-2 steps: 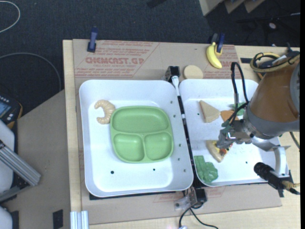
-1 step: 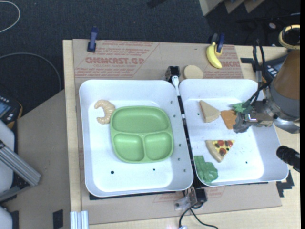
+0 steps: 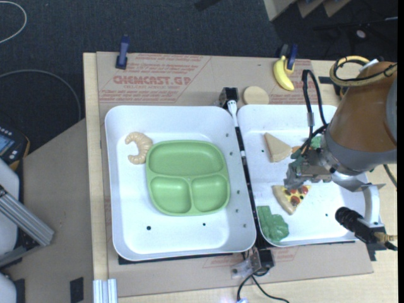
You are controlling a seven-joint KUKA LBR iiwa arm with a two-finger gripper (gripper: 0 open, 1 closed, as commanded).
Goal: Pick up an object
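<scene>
Camera view: the gripper (image 3: 297, 183) hangs over the right bin's (image 3: 328, 115) flat pizza slice (image 3: 291, 198); whether it is clenched, I cannot tell. A divided green plate (image 3: 187, 177) with 3 compartments fills the left bin (image 3: 120, 169).

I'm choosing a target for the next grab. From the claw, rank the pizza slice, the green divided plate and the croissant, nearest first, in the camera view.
1. Pizza slice: right bin, just below the claw.
2. Green divided plate: middle of the left bin.
3. Croissant: left bin, beyond the plate's upper left corner.
</scene>
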